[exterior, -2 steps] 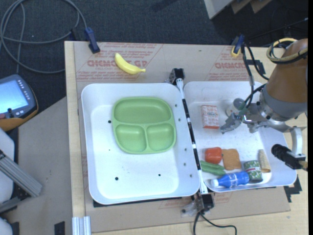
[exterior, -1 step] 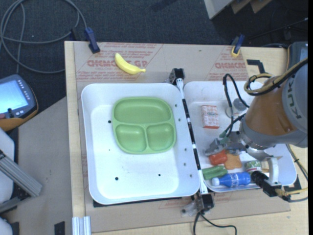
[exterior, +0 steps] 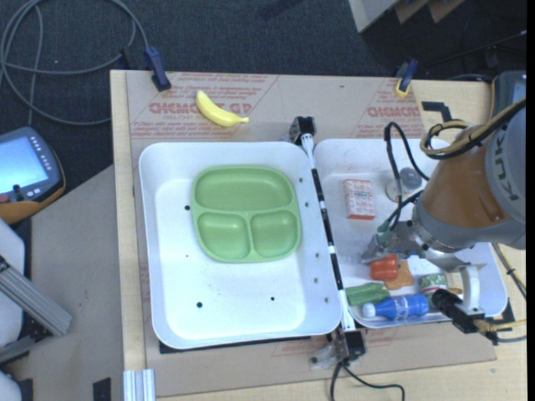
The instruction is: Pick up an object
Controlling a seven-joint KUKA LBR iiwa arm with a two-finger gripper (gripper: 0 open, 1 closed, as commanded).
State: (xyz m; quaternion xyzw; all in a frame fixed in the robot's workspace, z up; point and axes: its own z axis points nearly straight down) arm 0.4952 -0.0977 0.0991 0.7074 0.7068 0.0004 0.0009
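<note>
The arm reaches over the right bin [exterior: 334,153], and my gripper [exterior: 382,247] points down just above a small red-orange object [exterior: 385,268] near the bin's front. Below it, a green object [exterior: 365,292] and a blue-and-white bottle [exterior: 399,309] lie along the front wall. A white box with red print [exterior: 360,199] lies behind and left of the gripper. A small clear cup [exterior: 408,178] stands further back, partly behind the arm's cable. Whether anything is in the gripper is hidden by the wrist.
The left bin [exterior: 167,249] holds a green divided plate [exterior: 247,212]. A yellow banana [exterior: 219,109] lies on the bench behind the left bin. Blue clamps [exterior: 156,67] grip the bench's back edge. A black divider rail [exterior: 322,215] runs between the bins.
</note>
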